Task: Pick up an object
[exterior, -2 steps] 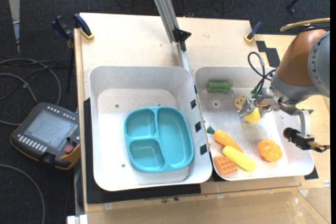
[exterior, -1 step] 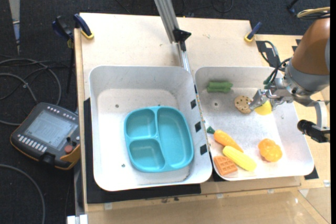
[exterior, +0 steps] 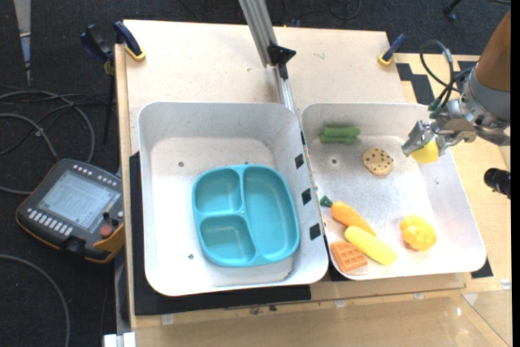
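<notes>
gripper (exterior: 422, 144) hanging over right bin (exterior: 463, 199) far-right edge, pinching a small yellow piece (exterior: 427, 153) | cookie (exterior: 378, 161) lying just left, green bean (exterior: 339, 133) beyond | carrot (exterior: 352, 215), banana (exterior: 370, 245), waffle (exterior: 349, 257), yellow pepper (exterior: 418, 232) sitting nearer front | teal divided plate (exterior: 244, 215) resting in left bin (exterior: 162, 175)

— What sat in the left shallow white plastic bin (exterior: 162, 142)?
— A teal three-compartment plate (exterior: 244, 215).
— And the right white bin (exterior: 463, 199)?
— A green bean pod (exterior: 339, 134) behind a round tan cracker (exterior: 379, 162); an orange toy carrot (exterior: 351, 215) nearer front.
</notes>
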Controlling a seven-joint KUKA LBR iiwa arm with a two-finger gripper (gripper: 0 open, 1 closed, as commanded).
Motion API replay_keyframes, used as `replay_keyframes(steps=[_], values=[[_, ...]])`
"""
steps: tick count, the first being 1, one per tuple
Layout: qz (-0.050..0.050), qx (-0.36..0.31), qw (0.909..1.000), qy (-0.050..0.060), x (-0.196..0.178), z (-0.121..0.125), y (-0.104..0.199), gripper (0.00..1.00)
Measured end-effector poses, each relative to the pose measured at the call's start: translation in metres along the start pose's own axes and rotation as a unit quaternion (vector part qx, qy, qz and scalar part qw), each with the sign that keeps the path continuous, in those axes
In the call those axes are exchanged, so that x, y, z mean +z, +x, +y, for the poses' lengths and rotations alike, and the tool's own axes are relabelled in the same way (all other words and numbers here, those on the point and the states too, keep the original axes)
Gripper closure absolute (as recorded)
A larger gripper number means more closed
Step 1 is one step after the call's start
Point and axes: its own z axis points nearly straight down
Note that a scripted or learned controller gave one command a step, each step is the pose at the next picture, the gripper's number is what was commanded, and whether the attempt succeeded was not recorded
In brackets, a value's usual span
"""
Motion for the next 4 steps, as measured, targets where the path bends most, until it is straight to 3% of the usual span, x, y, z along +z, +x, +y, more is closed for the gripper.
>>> replay_keyframes(steps=[1,2,4], values=[[0.0,-0.001,1.0,0.0,-0.064,0.001,0.002,1.0],[0.003,-0.003,1.0,0.005,-0.046,0.003,0.058,1.0],[0.002,-0.003,1.0,0.005,-0.033,0.019,0.163,1.0]])
